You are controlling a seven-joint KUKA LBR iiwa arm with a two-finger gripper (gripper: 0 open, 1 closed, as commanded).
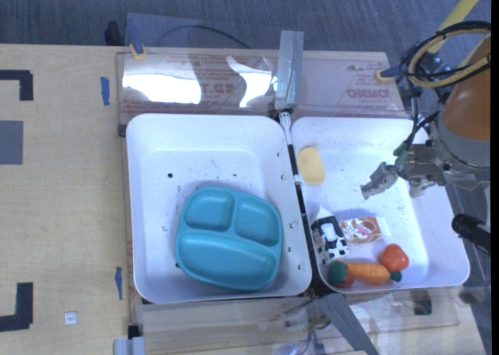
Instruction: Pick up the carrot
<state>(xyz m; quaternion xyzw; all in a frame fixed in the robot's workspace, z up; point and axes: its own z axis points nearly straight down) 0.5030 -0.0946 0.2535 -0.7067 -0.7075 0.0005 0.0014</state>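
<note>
The carrot (pixel 365 272), orange with a green top at its left end, lies flat along the front wall of the right bin (pixel 437 213). My gripper (pixel 377 180) hangs over the middle of that bin, behind and a little right of the carrot and clear of it. It is open, with nothing between its fingers.
Beside the carrot's right end sits a red-orange tomato-like toy (pixel 394 257). A small printed packet (pixel 361 230) and a black-and-white item (pixel 330 239) lie just behind the carrot. A pale yellow piece (pixel 311 165) rests near the divider. The left bin (pixel 148 158) holds a teal compartment plate (pixel 229 238).
</note>
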